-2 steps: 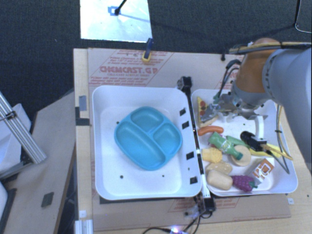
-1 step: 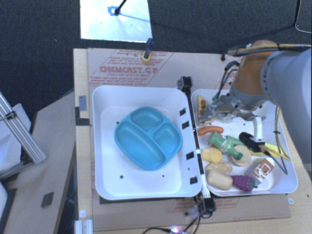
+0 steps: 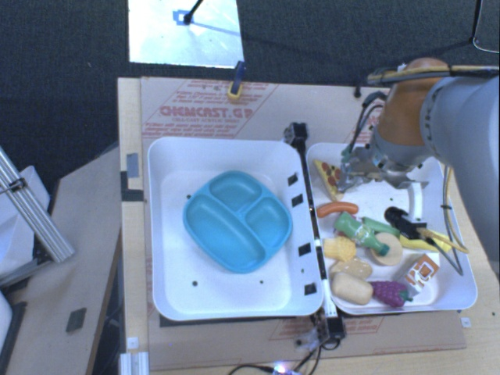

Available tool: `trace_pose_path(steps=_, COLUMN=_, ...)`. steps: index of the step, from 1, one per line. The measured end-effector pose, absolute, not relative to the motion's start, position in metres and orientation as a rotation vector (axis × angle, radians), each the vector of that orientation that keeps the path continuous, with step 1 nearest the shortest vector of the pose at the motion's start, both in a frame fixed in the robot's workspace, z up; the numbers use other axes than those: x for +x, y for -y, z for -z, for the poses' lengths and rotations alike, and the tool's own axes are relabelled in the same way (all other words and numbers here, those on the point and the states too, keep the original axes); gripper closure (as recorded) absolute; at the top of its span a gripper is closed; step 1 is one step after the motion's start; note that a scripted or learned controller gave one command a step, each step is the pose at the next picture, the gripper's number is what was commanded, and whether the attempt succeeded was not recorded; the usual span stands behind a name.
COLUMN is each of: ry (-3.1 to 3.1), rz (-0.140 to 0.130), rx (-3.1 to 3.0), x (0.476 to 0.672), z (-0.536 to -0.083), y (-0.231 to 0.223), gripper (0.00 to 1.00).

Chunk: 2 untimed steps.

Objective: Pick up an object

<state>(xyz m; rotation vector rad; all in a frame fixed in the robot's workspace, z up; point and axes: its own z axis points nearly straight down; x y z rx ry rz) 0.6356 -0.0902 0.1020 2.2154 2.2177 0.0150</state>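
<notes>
Fingers | just right of pizza slice, right bin | spread or pressed together: cannot tell

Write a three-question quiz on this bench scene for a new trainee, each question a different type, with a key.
1. True or false: the light blue plastic divided tray lies in the left white bin.
2. Multiple choice: which lies nearest the gripper?
A. the purple toy grape bunch
B. the toy pizza slice
C. the orange and white small carton
3. Fill the blank: the red toy sausage lies just above the ____ toy bottle in the right white bin.

Key: 1 true; 2 B; 3 green.
</notes>
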Motion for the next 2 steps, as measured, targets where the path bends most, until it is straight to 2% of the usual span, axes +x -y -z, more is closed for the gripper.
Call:
trace_pose_path(steps=1, ry=-2.223, rz=-0.007, rx=2.213, x=0.643, z=-0.148, y=0.088, gripper=1.00)
trace_pose_path(steps=2, ry=-2.222, rz=-0.010, rx=2.211, x=0.647, z=-0.213, y=0.085, gripper=1.00)
